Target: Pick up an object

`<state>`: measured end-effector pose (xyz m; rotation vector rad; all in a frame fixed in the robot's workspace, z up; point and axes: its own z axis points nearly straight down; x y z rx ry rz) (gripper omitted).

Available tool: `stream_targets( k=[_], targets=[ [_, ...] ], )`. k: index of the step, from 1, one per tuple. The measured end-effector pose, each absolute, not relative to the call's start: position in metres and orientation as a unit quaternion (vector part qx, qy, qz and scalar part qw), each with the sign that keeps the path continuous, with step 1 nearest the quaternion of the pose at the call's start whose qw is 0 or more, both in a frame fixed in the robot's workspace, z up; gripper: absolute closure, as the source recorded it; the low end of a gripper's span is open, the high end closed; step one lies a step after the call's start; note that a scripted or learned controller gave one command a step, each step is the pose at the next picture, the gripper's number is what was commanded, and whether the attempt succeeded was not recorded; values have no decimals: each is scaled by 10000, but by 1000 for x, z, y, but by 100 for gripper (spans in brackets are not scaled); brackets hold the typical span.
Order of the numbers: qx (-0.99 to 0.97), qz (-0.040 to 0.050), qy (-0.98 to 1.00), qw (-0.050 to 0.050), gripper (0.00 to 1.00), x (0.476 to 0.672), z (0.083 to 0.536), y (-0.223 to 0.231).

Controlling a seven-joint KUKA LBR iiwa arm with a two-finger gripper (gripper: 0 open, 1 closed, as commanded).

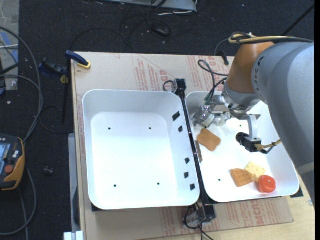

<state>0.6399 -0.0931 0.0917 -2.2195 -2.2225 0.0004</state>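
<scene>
Nearest the camera, at the near right corner of the right bin [287, 181], lie a red round piece [267, 184], a yellow block [255, 170] and an orange cracker [241, 177]. Farther in, close to the bin's left wall, lies a brown toast-like piece [209, 139]; its long axis runs from far left to near right. The gripper [204, 115] hovers just beyond its far end, and whether it is open or closed I cannot tell. I judge the step is the approach; next the arm must come down over the brown piece, across its short side.
</scene>
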Motion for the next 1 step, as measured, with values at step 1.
stream_targets(
  k=[1],
  targets=[
    [-7074,5,-7068,7,0,592,92,-95]
  ],
)
